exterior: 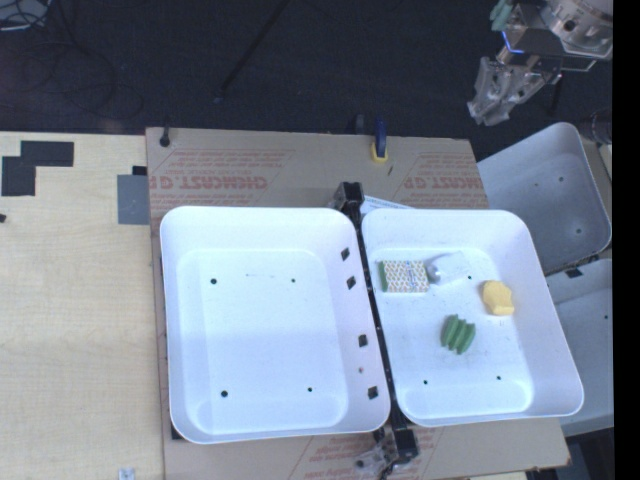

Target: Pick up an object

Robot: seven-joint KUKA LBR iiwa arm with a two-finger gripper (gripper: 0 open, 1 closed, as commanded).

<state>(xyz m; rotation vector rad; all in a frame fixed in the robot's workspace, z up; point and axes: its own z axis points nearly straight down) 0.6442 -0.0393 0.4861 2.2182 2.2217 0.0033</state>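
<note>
A: Objects are seen in the right bin (pixel 540 368): a yellow block (pixel 498 298) near the right wall, a green ridged piece (pixel 458 334) toward the middle, and a patterned green-and-white packet (pixel 404 276) at the upper left of that bin, with a small pale grey item (pixel 444 266) touching its right end.

B: And the pincer (pixel 497 93), where is it found?

A: It is seen at the upper right, raised over the dark area behind the desk (pixel 80 318), well apart from both bins. Nothing is seen between its fingers. Whether they are spread wide or drawn narrow cannot be told, since they are shown small and blurred.

B: How are the objects placed relative to it?

A: All four lie lower in the view than the pincer. The yellow block is set almost straight below it in the frame; the green ridged piece is below and slightly left; the packet and the grey item are farther left still. None is touched by the pincer.

B: And the left bin (pixel 180 298)?

A: It is set just beside the right bin, the two being joined along a dark central strip. Both rest on a brown board (pixel 250 173) with red printing, which is laid on the pale wooden desk. A grey metal tray (pixel 560 188) is seen tilted at the right, near the right bin's upper corner.
</note>
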